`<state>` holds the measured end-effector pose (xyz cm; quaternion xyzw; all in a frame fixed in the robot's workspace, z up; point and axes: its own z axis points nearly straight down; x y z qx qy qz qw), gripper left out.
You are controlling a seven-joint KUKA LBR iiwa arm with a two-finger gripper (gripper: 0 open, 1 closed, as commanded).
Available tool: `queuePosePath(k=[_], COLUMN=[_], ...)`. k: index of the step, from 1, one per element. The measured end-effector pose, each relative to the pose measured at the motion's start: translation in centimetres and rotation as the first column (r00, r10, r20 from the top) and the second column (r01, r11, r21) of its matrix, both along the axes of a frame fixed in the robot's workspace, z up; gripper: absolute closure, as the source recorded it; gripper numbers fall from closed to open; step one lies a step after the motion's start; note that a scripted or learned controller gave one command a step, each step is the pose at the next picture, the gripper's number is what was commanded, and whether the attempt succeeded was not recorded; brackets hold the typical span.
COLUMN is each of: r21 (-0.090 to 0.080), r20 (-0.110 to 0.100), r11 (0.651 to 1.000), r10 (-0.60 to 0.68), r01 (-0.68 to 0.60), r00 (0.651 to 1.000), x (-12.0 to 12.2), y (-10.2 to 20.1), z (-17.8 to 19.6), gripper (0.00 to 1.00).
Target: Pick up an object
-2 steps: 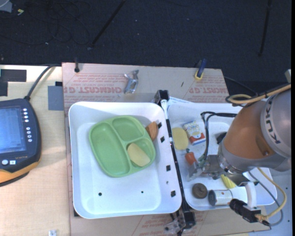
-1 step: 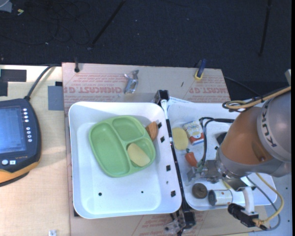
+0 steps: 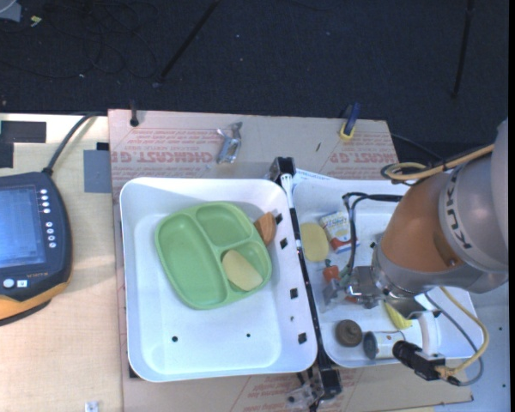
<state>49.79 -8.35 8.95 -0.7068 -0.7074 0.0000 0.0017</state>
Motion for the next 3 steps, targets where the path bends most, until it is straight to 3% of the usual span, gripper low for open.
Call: queuePosePath(k=[1,2,3], r21=[0.000,0.005,0.000], r20=[0.001,0.002,0.010], r11=[1.000,1.000,1.000], r10=[0.000,-0.002,0.005], r01=[0.000,0.002,-0.005], r00=[1.000,1.000,1.000], x=[3.3,3.3,3.8], y=[-0.1,0.0,5.8], z=[0.0,1.1,11.4], gripper=[0.00,1.00,1.00])
